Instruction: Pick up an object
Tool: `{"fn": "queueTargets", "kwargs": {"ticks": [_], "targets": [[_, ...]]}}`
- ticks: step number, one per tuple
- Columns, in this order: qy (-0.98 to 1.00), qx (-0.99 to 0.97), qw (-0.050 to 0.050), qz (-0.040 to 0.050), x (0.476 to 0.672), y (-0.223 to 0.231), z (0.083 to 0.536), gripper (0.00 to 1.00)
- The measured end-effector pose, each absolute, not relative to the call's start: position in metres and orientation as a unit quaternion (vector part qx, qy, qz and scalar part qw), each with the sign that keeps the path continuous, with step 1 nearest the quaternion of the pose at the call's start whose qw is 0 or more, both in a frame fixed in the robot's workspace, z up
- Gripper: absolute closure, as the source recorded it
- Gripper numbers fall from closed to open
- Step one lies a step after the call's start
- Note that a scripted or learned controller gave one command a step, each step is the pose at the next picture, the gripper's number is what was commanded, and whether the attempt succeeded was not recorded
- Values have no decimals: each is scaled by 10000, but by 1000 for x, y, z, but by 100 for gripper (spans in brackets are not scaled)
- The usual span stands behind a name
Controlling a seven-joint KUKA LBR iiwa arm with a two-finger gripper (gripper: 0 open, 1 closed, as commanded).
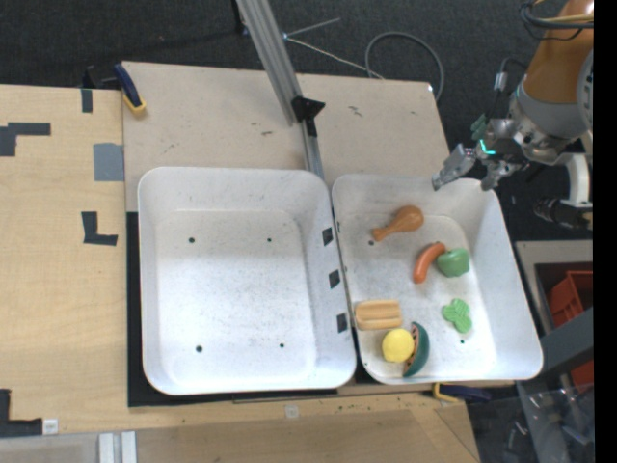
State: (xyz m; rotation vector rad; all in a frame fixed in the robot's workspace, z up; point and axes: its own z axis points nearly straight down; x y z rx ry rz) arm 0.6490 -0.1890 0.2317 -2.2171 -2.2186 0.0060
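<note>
Hovering over the right bin's (501, 258) far corner, my end effector (469, 170) holds nothing, its fingers spread narrowly. I judge this the approach step: next it must travel inward and descend on the drumstick (399, 224) lying nearest, mid-bin.

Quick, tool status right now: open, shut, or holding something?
Tool: open, holding nothing, above the right bin's far corner.
</note>
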Motion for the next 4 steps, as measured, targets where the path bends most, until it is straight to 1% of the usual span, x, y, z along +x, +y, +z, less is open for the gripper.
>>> {"fn": "queueTargets", "kwargs": {"ticks": [1, 2, 3, 4], "targets": [[-7078, -7064, 2, 10, 650, -189, 235, 0], [-7078, -7064, 18, 22, 658, -192, 184, 0], [-7075, -7067, 30, 29, 658, -195, 120, 0], [-7080, -7062, 12, 19, 657, -194, 86, 0]]}}
